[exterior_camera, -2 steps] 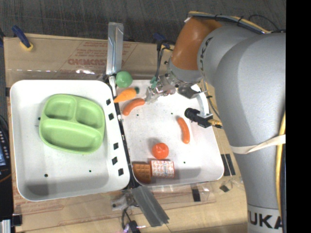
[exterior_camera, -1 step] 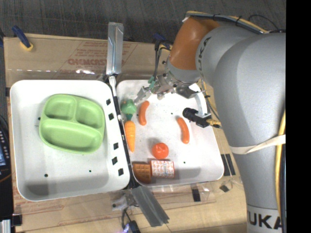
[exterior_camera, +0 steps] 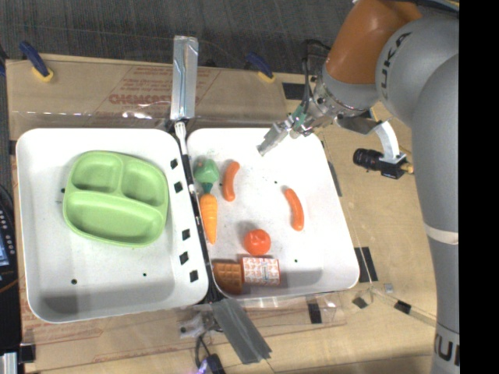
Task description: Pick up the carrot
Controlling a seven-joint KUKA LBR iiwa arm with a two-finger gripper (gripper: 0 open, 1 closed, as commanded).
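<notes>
Dark ribbed floor (exterior_camera: 117,10) beyond a cardboard-topped bench (exterior_camera: 234,80) — evenly lit.

Lying flat in the right bin (exterior_camera: 327,209), hard against its left wall: an orange carrot (exterior_camera: 209,217) with a green leafy top, pointing its thin tip toward the near edge.

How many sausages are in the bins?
2. One sausage lies near the right bin's top left, beside the green top of the carrot. The other sausage lies further right, towards the bin's middle. I can't rule out more hidden ones.
</notes>
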